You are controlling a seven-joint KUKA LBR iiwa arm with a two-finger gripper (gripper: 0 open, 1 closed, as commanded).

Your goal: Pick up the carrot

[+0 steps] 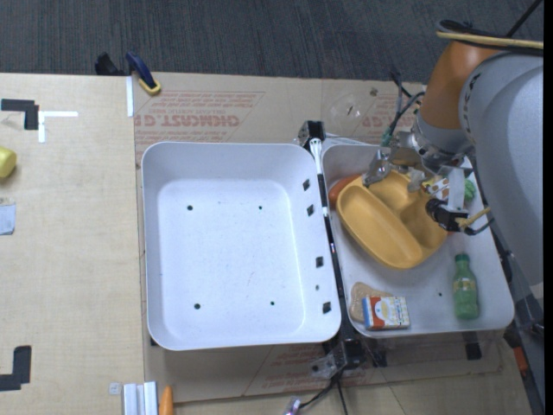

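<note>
**A:** Where's the carrot (340,188)?

**B:** In the right bin (432,305), up by the divider wall — just a sliver of orange-red poking out at the left rim of the yellow bowl (389,223). The bowl lies tilted and seems to cover most of it, so I can't tell how long it is or which way it points.

**A:** And the gripper (399,164)?

**B:** Low over the far side of the bowl, right of the carrot. Whether it's spread or closed, I cannot tell — the wrist and cabling hide that. Nothing I can see is held in it.

**A:** So how would you do the pick well?

**B:** My judgement: the step in hand is the approach, and the bowl is the problem. Coming straight down where the arm is now would land on the bowl, not the carrot. I'd shift toward the divider and descend on the exposed part, with the closing direction across the carrot's width rather than along it.

**A:** Tight spot.

**B:** Very — bin wall on one side, bowl rim on the other. A grip that catches the bowl's edge could lift or flip it. Go slow and check the carrot is actually between the tips before rising.

**A:** Anything else in the way?

**B:** No. The green bottle (465,288) and the small carton (382,311) sit nearer the front of that bin, well apart. The left bin (164,258) isn't involved.
</note>
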